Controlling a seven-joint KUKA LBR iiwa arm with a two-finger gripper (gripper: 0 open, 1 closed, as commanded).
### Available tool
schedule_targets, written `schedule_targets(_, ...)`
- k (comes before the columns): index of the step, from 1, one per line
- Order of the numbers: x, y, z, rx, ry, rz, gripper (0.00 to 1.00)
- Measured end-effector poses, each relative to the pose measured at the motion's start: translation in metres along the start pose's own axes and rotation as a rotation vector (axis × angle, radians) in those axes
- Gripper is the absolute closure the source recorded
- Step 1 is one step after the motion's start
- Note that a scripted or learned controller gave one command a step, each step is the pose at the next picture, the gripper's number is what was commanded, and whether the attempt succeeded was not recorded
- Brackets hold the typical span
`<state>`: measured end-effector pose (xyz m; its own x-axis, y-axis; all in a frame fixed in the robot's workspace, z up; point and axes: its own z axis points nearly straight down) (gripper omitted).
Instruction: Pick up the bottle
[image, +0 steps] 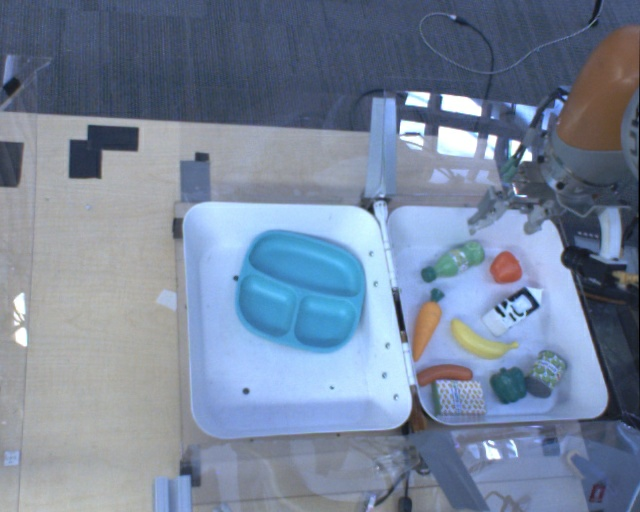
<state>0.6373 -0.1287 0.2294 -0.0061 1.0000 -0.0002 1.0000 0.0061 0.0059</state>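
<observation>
The green bottle (452, 262) lies on its side in the upper left of the right bin (590, 345), cap toward the lower left. My gripper (510, 214) hangs over the bin's far edge, up and to the right of the bottle and apart from it. Its two fingers are spread, so it is open, with nothing between them.
The right bin also holds a red pepper (506, 267), a carrot (427, 325), a banana (482, 340), a black-and-white carton (513, 310), a sausage (444, 375), a patterned box (459, 397), a green vegetable (509, 385) and a can (547, 370). A blue divided plate (300, 290) sits in the left bin (210, 400).
</observation>
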Motion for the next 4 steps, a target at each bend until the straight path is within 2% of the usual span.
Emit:
schedule_targets(1, 0.035, 0.016, 0.105, -0.002, -0.001, -0.069, 0.0)
schedule_targets(2, -0.015, 0.017, 0.14, -0.005, -0.002, -0.113, 0.0)
schedule_targets(3, -0.013, 0.02, 0.128, -0.012, -0.003, -0.116, 1.0)
schedule_targets(4, 0.021, 0.034, 0.013, -0.003, -0.001, -0.067, 1.0)
